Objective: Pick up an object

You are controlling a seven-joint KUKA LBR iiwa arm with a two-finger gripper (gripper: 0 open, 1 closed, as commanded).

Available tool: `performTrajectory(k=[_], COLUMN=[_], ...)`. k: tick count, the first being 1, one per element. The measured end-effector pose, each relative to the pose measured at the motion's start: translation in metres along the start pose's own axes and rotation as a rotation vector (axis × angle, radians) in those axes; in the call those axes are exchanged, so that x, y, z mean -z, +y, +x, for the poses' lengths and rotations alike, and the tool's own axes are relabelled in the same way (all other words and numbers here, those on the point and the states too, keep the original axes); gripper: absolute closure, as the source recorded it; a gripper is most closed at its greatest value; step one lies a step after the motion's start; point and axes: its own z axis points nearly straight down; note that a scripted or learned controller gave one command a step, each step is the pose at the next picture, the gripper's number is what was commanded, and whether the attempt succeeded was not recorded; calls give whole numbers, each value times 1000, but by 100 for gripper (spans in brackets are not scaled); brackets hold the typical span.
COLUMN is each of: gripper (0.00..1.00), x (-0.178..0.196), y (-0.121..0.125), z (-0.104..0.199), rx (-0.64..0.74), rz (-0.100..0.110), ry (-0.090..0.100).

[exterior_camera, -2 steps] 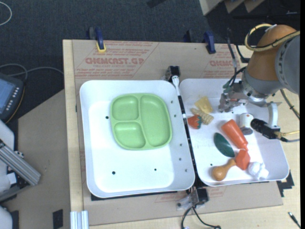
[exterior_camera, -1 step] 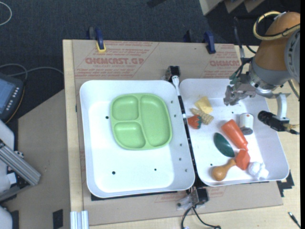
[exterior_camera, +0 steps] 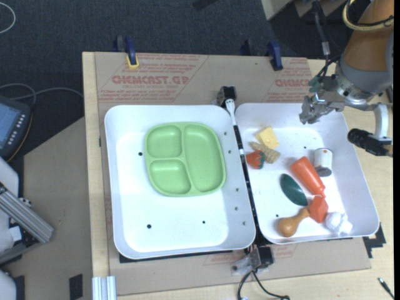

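Brown tabletop (exterior_camera: 187, 74) with red lettering, two blue clamps (exterior_camera: 131, 50) biting its far edge. Sitting directly on it: the left white bin (exterior_camera: 125, 186) and the right white bin (exterior_camera: 359, 186), side by side, edges touching.

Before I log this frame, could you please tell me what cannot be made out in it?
- Gripper, camera view: too small and dark to show its state.
- Arm: cut off by the top and right edges.
- Small items around the yellow block in the right bin: overlapping and too small to identify.
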Motion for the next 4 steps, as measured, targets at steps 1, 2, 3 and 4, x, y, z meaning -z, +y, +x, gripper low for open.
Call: performTrajectory(k=[1,2,3,4], gripper=[100,100,100,100], x=[18,20,10,17], y=[1,-8,-27,-52], z=[0,50,100,136], rx=[-1,2,1,0], rz=[4,10,12,11], ry=[1,4,3,3])
